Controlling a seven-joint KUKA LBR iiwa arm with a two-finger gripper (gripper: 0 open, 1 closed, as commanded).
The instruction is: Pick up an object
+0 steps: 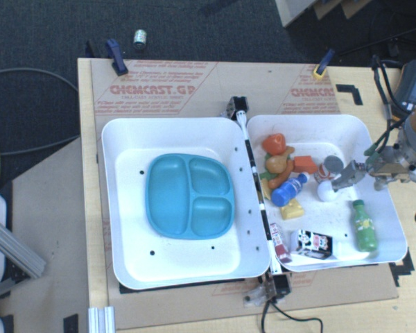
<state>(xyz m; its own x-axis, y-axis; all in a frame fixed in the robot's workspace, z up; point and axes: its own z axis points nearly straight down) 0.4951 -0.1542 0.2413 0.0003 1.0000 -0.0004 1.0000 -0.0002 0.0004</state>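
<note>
Camera view: the two-finger gripper [348, 177] sits low over the right white bin [347, 125], reaching in from the right edge. Whether it is released or clenched can't be told at this res, and nothing is visibly caught in it.

Nearest the jaws, just below and touching or nearly so, a small white round ball-like object [326, 191]; prob. light and smooth, so it could roll or squirt out unless pinched across its widest part. Just above-left of the jaws, a grey round cap-like piece [332, 164], material unclear. A bit further out, below the jaws, a green plastic bottle w/ yellow cap [365, 225] lies on its side; likely light, stiff, slick, best taken across the body mid-length, not at the neck.

Left of the jaws, an orange block [304, 164], then a blue plastic bottle w/ white cap [288, 189] lying at a slant, a small yellow piece [292, 211] below it, a brown-yellow pear-like toy [279, 163] and a red-orange rounded toy [275, 143]. These are packed close, so a clean pinch looks hard. A black-and-white printed carton [313, 243] lies flat toward the bin's lower wall; stiff but low, poor for side grips.

Farthest from the jaws, in the left white bin [125, 144], a teal divided plastic tray [190, 195] lies flat: broad, rigid, likely too wide to pinch except at its rim.
</note>
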